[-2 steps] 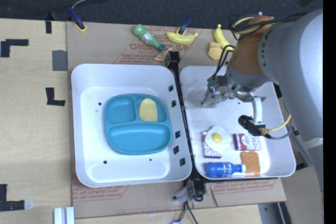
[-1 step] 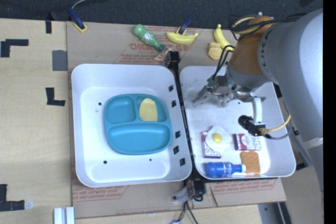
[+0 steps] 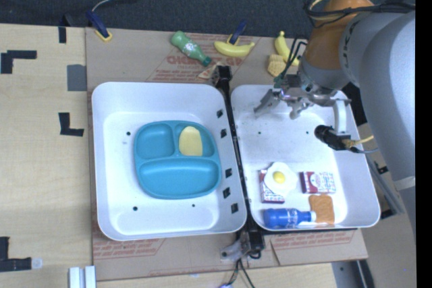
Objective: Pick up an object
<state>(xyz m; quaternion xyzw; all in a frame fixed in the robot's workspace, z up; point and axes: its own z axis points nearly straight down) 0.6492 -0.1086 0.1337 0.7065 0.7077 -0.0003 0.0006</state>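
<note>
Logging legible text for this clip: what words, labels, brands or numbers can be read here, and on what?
Nothing can be read for certain.
Cardboard sheet under the bins: red printed lettering, too blurred to read.
Red-and-white packet in the right bin: print too small to read.
Red carton under the fried egg: print too small.
Blue bottle: label unreadable.
Green bottle: label unreadable.

I am watched by one fixed camera above the bench, looking down at a slant on the left bin (image 3: 108, 145) and the right bin (image 3: 358, 206) together (from well back); my arm (image 3: 378, 77) enters from its right.
</note>
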